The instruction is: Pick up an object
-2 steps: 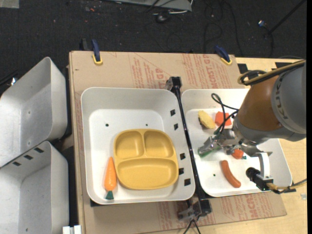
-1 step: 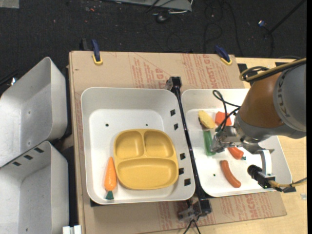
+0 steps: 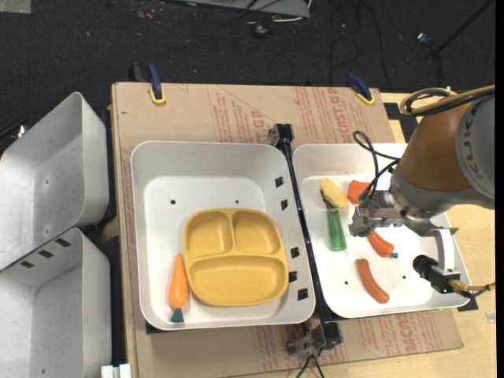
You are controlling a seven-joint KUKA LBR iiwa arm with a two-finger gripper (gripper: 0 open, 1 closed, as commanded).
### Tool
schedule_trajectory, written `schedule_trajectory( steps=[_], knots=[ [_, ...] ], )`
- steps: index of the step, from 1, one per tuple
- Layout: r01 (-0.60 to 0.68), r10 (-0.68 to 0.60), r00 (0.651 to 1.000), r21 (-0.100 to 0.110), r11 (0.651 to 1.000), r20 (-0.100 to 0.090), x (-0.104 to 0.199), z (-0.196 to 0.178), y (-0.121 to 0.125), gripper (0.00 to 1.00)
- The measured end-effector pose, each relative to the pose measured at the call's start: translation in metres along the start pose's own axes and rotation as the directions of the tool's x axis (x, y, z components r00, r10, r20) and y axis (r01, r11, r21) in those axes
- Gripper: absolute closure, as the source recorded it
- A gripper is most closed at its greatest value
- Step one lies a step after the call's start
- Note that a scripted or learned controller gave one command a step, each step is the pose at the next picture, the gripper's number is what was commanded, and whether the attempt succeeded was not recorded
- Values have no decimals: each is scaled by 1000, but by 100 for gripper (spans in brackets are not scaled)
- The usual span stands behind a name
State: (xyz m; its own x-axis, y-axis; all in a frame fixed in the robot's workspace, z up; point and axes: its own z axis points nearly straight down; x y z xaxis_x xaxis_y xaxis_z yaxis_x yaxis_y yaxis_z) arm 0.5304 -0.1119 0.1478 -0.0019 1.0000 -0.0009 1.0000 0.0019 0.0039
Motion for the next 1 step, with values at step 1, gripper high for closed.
schedule_trajectory(
  steps=[1],
  knots=[
    [0, 0, 1000, -3, 1000, 1, -6, -61, 5, 100]
  ],
)
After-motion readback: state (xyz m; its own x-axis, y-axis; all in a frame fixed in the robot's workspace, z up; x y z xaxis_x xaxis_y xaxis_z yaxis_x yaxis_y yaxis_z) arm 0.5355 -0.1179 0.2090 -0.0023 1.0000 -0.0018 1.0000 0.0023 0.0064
